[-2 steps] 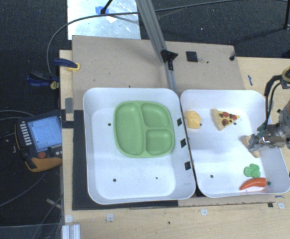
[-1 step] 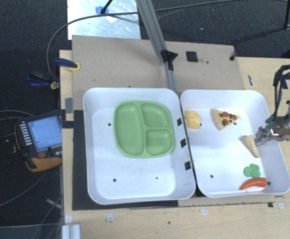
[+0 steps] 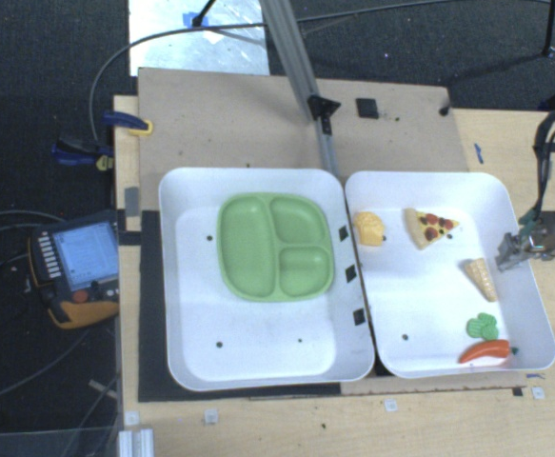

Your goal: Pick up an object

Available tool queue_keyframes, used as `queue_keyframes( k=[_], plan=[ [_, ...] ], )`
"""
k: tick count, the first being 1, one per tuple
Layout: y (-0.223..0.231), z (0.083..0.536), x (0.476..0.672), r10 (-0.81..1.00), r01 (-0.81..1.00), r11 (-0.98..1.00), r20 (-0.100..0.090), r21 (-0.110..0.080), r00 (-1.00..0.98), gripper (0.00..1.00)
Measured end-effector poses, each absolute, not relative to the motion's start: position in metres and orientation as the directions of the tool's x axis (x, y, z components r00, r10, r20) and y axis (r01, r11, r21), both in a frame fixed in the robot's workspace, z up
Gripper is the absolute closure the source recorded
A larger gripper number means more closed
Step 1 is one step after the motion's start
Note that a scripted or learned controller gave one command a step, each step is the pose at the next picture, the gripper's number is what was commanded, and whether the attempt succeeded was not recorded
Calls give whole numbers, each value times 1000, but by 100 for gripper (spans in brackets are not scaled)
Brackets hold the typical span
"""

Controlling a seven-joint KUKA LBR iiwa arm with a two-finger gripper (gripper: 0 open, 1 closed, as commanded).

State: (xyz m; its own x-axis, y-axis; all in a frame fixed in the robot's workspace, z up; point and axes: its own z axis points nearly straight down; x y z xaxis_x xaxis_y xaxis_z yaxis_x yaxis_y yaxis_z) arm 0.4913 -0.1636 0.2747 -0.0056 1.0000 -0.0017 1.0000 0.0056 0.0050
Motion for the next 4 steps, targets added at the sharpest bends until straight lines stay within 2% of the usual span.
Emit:
queue_keyframes(
  k=[3,4],
  plan=[
    [-19,272,543,1000,1000,11,2,3,-11,100],
    [34,254,564,1000,1000,11,2,2,-11,100]
  ],
)
